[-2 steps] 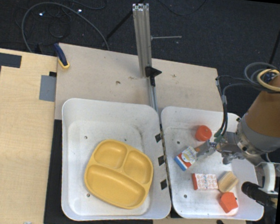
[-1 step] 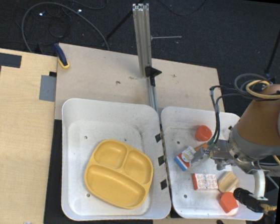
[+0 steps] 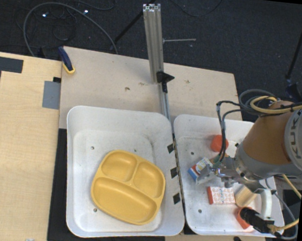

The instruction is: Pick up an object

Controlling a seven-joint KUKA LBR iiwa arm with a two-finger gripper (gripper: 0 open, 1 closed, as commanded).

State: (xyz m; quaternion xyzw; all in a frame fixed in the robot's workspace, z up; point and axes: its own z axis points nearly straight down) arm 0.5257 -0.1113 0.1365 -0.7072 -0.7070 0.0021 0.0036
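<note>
My gripper (image 3: 222,174) hangs low over the middle of the right bin (image 3: 196,218), under the arm's orange band. A small blue and white packet (image 3: 198,170) lies just to its left, close to or touching it. A red and white box (image 3: 221,195) lies just in front of the gripper. An orange object (image 3: 216,143) sits behind it, partly hidden by a cable. A tan block (image 3: 245,197) and a red-orange object (image 3: 244,217) lie toward the bin's front right.
The left bin (image 3: 83,136) holds a yellow divided plate (image 3: 128,186). An upright aluminium post (image 3: 155,41) stands behind the bins. The arm covers the right bin's far right side.
</note>
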